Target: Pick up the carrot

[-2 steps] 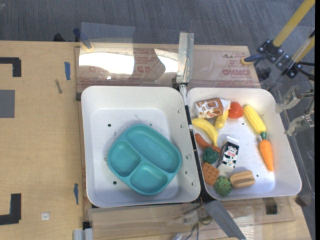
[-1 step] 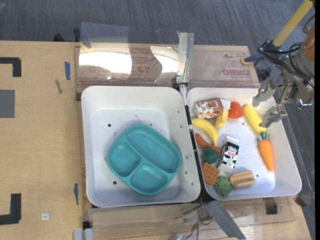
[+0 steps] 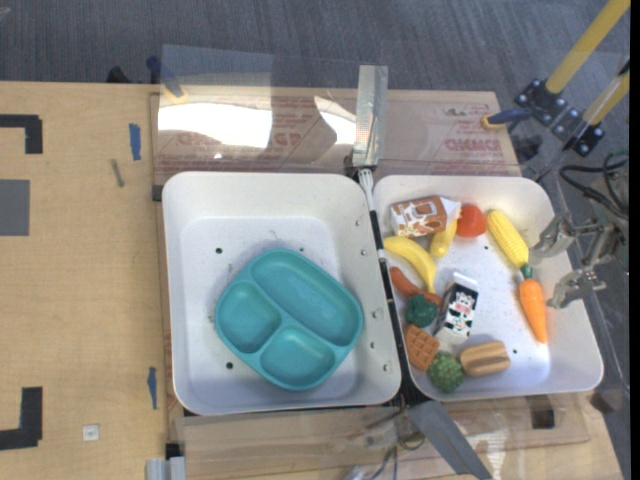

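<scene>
Nearest the camera, a burger bun (image 3: 486,357) and broccoli (image 3: 446,371) crowded the right bin's (image 3: 575,368) front edge. Just beyond lay the carrot (image 3: 533,308) — long axis running near to far, leafy end away, free of its neighbours. The gripper (image 3: 570,264) hovered just right of that end, over the bin's rim; I couldn't tell how it was set.

One fixed camera looks down at a slant from above the bench (image 3: 70,268), framing both white bins (image 3: 190,268).
</scene>
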{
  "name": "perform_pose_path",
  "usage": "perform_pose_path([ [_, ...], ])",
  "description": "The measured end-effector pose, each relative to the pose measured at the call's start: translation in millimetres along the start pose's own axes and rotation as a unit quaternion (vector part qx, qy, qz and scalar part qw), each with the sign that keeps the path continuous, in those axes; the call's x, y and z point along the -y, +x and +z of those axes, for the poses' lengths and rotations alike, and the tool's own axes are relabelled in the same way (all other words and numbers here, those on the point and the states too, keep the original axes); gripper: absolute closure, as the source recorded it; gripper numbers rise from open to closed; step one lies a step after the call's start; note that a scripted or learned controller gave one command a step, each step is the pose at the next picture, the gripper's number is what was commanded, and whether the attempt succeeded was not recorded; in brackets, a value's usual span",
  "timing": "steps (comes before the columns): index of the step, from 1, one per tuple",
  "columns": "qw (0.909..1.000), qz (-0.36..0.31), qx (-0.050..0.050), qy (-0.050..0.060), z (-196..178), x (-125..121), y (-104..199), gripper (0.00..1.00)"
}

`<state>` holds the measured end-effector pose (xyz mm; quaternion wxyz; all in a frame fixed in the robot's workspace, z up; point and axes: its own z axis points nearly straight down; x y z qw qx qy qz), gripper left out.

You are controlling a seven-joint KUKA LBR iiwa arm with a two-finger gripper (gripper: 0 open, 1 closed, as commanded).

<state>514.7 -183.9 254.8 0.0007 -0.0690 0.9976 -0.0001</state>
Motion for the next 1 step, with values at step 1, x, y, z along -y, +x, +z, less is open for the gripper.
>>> perform_pose_path([
  [1,1.0,-0.001,0.006,0.002,-13.0,-1.1,-3.3,1.0],
])
